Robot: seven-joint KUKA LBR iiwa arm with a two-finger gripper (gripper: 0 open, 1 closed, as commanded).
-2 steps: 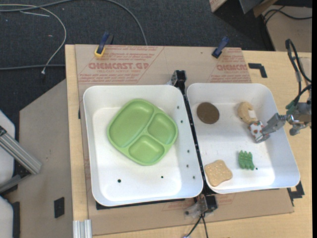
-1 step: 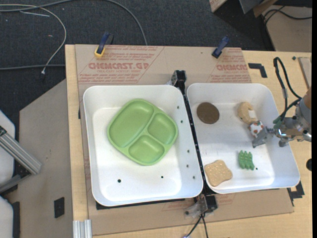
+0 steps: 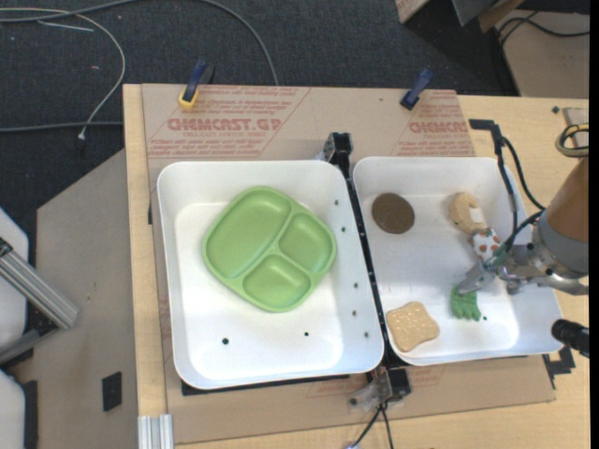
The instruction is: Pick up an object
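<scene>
So the end effector (image 3: 475, 281) sits low in the right bin (image 3: 426, 171), near its right edge, right over a little green toy (image 3: 465, 305); can't tell its state. The toy looks leafy, ragged-edged, probably light and soft plastic. I'd pinch it across the narrow middle. Green plate (image 3: 270, 248) fills the left bin (image 3: 178, 279).

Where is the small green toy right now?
The small green toy lies in the right white bin, near its front right, just below the pincer and right of the tan square cracker.
</scene>
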